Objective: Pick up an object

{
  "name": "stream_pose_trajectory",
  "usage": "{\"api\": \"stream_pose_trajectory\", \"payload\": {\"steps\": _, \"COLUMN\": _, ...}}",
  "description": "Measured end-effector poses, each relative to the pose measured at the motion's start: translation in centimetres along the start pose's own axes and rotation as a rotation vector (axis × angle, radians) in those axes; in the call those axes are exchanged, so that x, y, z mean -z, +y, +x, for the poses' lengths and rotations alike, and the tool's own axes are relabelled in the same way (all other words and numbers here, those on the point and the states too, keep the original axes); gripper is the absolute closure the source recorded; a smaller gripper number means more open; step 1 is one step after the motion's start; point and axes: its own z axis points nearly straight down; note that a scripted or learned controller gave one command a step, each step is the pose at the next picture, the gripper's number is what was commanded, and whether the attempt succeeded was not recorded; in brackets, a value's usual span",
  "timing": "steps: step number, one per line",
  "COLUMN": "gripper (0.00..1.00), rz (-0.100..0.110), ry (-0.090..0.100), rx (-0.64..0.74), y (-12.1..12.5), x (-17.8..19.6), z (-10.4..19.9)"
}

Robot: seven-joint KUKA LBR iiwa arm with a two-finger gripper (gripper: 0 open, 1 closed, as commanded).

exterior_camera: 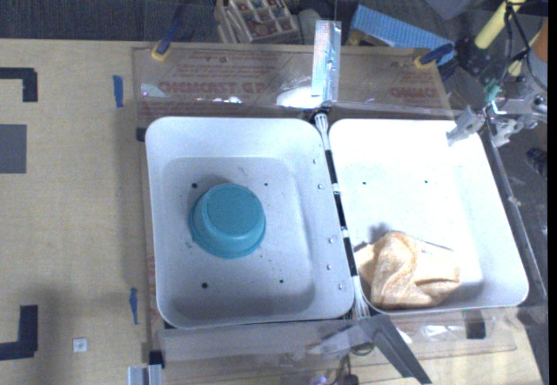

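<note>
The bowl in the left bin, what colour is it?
Teal blue; the bowl shows plainly in the camera view.

This looks like a robot lab: two white bins (326, 200) sit on a taped counter (70, 200), with cables (513, 17) and storage boxes (257, 4) behind.

The gripper (503, 113), just beyond the right bin's (418, 157) far right corner, is small and blurred, partly cut off by the frame's right edge. The clutter behind that bin is cropped by the top edge, too blurred to identify.
</note>
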Motion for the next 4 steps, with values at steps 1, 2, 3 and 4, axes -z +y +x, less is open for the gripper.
{"api": "stream_pose_trajectory", "payload": {"steps": 1, "gripper": 0.0, "rz": -0.003, "ry": -0.002, "rx": -0.4, "y": 0.4, "x": 5.2, "z": 0.6}}
{"api": "stream_pose_trajectory", "payload": {"steps": 2, "gripper": 0.0, "rz": -0.002, "ry": -0.002, "rx": -0.668, "y": -1.0, "x": 12.2, "z": 6.6}}
{"api": "stream_pose_trajectory", "payload": {"steps": 3, "gripper": 0.0, "rz": 0.002, "ry": 0.0, "rx": -0.618, "y": -4.8, "x": -8.5, "z": 5.9}}
{"api": "stream_pose_trajectory", "payload": {"steps": 4, "gripper": 0.0, "rz": -0.001, "ry": -0.001, "rx": -0.542, "y": -3.9, "x": 0.8, "z": 0.3}}
